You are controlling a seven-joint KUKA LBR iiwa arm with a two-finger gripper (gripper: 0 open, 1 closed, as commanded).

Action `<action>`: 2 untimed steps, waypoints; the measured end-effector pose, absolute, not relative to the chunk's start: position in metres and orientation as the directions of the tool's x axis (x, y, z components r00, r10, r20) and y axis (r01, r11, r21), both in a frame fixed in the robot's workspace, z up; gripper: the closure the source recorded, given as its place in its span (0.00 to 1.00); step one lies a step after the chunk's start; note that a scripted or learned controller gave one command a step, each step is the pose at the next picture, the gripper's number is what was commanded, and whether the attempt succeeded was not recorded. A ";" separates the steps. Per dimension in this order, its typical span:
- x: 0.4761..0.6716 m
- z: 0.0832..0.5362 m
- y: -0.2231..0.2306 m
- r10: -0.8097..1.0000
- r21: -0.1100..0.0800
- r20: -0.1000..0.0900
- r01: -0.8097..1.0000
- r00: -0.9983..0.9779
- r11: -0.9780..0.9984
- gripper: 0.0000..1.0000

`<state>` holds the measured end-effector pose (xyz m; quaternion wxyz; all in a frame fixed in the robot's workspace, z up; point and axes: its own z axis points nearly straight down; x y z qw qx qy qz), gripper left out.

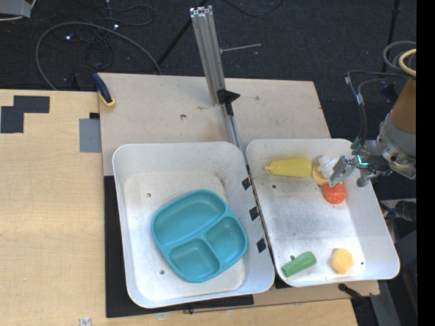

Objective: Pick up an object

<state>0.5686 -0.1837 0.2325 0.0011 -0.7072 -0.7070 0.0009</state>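
Red-orange, round toy tomato (334, 195) lies just below the pincer (353, 172), whose spread fingers hold nothing.

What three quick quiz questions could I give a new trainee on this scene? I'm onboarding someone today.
1. True or false: the blue divided tray lies in the left bin.
2. Which item lies nearest the gripper? A) green piece B) red round piece C) yellow-orange piece
3. Fill in: the yellow bottle lies in the ____ bin.

Key: 1 true; 2 B; 3 right.
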 end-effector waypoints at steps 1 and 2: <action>0.569 0.233 -0.184 1.000 -0.001 0.000 1.000 0.000 0.000 0.00; 0.568 0.187 -0.190 1.000 -0.007 0.001 1.000 0.000 0.000 0.00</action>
